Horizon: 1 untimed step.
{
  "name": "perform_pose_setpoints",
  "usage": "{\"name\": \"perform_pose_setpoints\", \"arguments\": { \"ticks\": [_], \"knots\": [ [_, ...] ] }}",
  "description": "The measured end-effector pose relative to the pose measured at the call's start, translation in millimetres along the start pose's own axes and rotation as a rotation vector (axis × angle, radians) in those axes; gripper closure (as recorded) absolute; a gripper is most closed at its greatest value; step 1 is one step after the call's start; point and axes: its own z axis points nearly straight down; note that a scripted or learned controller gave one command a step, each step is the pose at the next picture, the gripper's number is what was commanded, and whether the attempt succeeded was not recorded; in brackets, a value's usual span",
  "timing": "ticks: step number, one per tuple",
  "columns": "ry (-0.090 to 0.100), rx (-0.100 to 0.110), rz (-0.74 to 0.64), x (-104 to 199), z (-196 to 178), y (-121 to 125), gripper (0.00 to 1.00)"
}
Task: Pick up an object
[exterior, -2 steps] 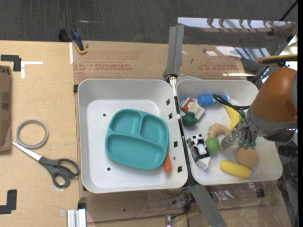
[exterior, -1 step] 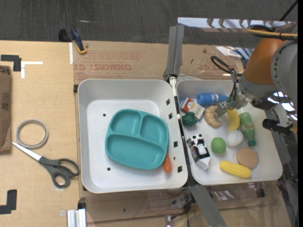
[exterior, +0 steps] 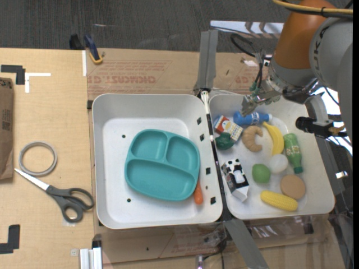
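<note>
The right bin (exterior: 322, 175) holds several toys. Among them are a blue bottle (exterior: 252, 118), a tan croissant (exterior: 254, 138), a banana (exterior: 275, 139), a green bottle (exterior: 293, 152), a white ball (exterior: 279, 163), a green ball (exterior: 261, 173), a brown disc (exterior: 293, 186), a corn cob (exterior: 279, 200), a black-and-white carton (exterior: 236, 178), a red-and-white box (exterior: 229, 126) and a dark green piece (exterior: 224, 142). My gripper (exterior: 252, 101) hangs at the bin's far edge, just above the blue bottle, and I see nothing held in it.
The left bin (exterior: 112, 128) holds a teal divided plate (exterior: 163, 164) with an orange carrot (exterior: 198, 194) by its right edge. On the bench to the left lie scissors (exterior: 61, 196) and a tape roll (exterior: 37, 158). The grey arm (exterior: 314, 38) fills the upper right.
</note>
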Motion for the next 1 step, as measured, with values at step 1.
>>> {"name": "perform_pose_setpoints", "arguments": {
  "ticks": [1],
  "knots": [
    [0.0, 0.001, 0.001, -0.2, 0.5, -0.3, 0.0]
  ]
}}
